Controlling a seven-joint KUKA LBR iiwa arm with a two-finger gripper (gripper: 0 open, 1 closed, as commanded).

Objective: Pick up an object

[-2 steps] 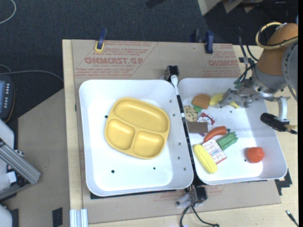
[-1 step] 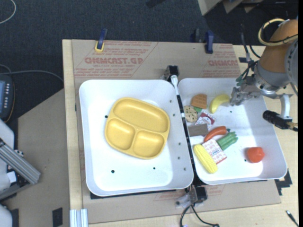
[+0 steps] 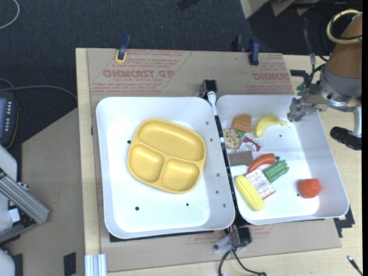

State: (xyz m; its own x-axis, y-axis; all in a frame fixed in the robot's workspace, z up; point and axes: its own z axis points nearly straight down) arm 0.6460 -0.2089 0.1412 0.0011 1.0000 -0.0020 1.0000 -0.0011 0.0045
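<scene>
The arm (image 3: 347,62) is cut off by the right edge, so little beyond its wrist is seen. The gripper (image 3: 297,109), at the right bin's (image 3: 322,154) far rim, is too small and blurred for its fingers to be judged. The packet (image 3: 260,183) is partly covered by the corn (image 3: 249,192).

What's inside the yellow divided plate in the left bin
The yellow plate sits in the left bin with three compartments, all bare. The bin floor beneath it is covered.
</scene>
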